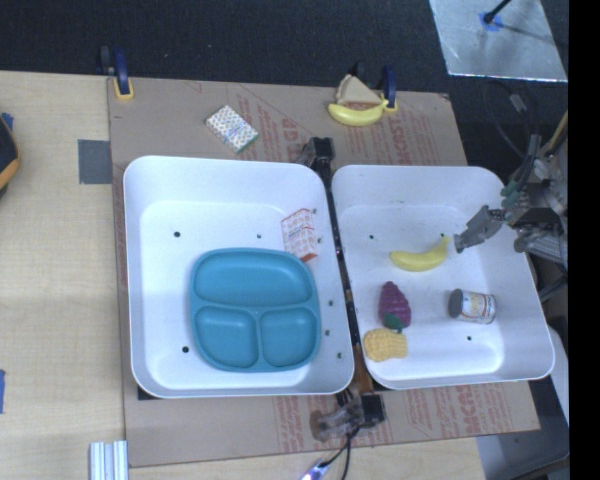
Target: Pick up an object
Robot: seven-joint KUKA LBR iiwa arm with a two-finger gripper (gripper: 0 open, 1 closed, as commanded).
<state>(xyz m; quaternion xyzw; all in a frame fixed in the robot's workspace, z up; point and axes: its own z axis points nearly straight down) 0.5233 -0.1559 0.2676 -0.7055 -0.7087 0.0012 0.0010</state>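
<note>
Gripper [477, 230] is reaching in over the right edge of the right bin [520, 363], its dark tip sitting just beside the stem end of the banana [420, 258]; whether it is open or closed cannot be told at this size, and nothing is showing as held. Below the banana, a purple fruit-shaped item [394, 305] is lying near the bin's left wall, with a yellow corn-like piece [384, 344] touching its lower end. A small tin can [473, 306] is lying on its side, apart from these, toward the right. In the left bin [140, 268], a blue divided tray [254, 308] is resting flat, with a small red-and-white packet [300, 233] just above its upper right corner. Outside the bins, a second banana [355, 114] and a patterned square packet [231, 127] are lying on the cardboard.
</note>
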